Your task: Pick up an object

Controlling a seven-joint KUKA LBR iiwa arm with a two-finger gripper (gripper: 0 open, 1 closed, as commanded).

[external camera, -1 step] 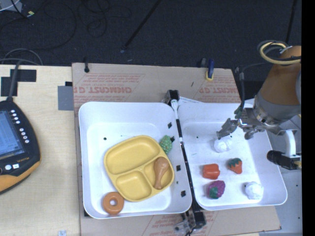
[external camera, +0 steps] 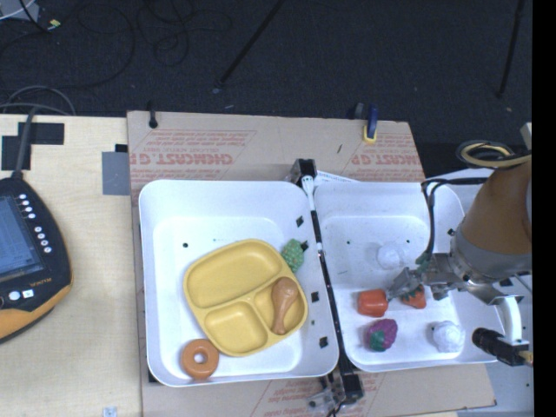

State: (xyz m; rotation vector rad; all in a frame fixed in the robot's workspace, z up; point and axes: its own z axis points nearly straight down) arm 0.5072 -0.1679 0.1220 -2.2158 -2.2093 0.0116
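Camera view, slanted from above: two white bins side by side on desk. Left bin (external camera: 165,233): yellow divided plate (external camera: 228,276) near centre, brown drumstick (external camera: 283,302) lying in plate's right compartment, green broccoli piece (external camera: 294,254) just off plate's far right rim, orange doughnut (external camera: 200,359) at near edge. Right bin (external camera: 365,211): red block (external camera: 372,302) toward near left, purple-and-green toy (external camera: 380,334) just nearer than it, white lump (external camera: 447,336) at near right, pale round piece (external camera: 387,255) mid-bin. Arm (external camera: 495,224) entering over right edge; jaws low in right bin, tips at small orange-red object (external camera: 416,299), just right of red block. Released, clenched or grasping: cannot tell. Handheld controller (external camera: 22,250) at desk's left edge.
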